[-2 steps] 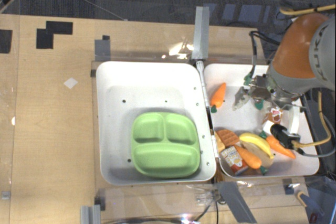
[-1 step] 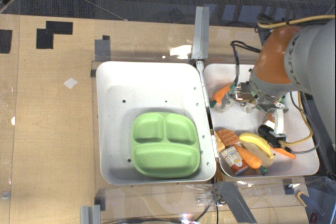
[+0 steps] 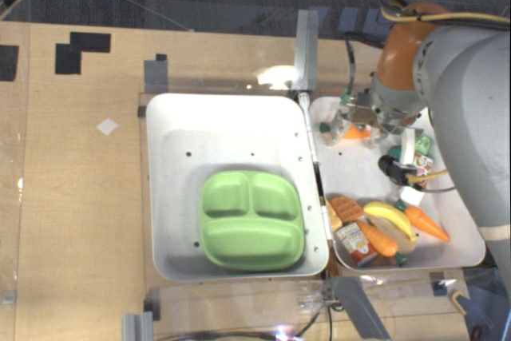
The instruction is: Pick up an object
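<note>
My gripper (image 3: 357, 124) hangs over the far end of the right bin (image 3: 463, 255), under the orange wrist band. A small orange object (image 3: 356, 134) lies directly beneath it, partly hidden by the gripper body. At the bin's near end lie a yellow banana (image 3: 389, 218), an orange carrot (image 3: 427, 226), a second orange piece (image 3: 377, 239), a small carton (image 3: 353, 244) and a brown waffle-like piece (image 3: 346, 208). A green-labelled item (image 3: 421, 144) rests by the right wall.
The left bin (image 3: 168, 132) holds a green divided plate (image 3: 251, 220). A metal divider post (image 3: 306, 52) stands between the bins at the back. The grey arm (image 3: 471, 124) covers the right bin's right side. Cables (image 3: 399, 168) trail near the wrist.
</note>
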Robot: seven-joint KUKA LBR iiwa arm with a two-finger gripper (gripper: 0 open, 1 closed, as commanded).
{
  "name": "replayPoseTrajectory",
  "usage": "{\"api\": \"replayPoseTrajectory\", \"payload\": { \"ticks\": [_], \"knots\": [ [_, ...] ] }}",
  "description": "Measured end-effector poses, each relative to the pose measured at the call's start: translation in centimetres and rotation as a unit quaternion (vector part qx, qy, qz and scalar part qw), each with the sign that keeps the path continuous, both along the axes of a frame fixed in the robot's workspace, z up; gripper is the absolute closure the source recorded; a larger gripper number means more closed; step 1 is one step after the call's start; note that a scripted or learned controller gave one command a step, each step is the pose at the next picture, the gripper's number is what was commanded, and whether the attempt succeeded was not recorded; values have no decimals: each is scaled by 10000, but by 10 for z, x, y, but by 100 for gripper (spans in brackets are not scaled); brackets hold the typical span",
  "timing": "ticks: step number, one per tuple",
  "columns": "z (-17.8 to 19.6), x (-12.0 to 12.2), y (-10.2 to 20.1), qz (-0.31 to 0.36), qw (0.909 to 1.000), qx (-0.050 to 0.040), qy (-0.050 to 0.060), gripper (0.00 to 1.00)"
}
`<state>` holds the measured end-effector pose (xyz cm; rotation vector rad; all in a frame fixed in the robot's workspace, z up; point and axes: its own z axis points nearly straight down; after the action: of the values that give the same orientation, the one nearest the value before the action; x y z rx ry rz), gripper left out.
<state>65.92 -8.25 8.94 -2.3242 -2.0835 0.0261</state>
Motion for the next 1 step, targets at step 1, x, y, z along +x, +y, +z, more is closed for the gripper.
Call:
{"api": "replayPoseTrajectory", "payload": {
  "ticks": [1],
  "knots": [
    [0,-28,-48,-625,9979,-30,-183,0]
  ]
}}
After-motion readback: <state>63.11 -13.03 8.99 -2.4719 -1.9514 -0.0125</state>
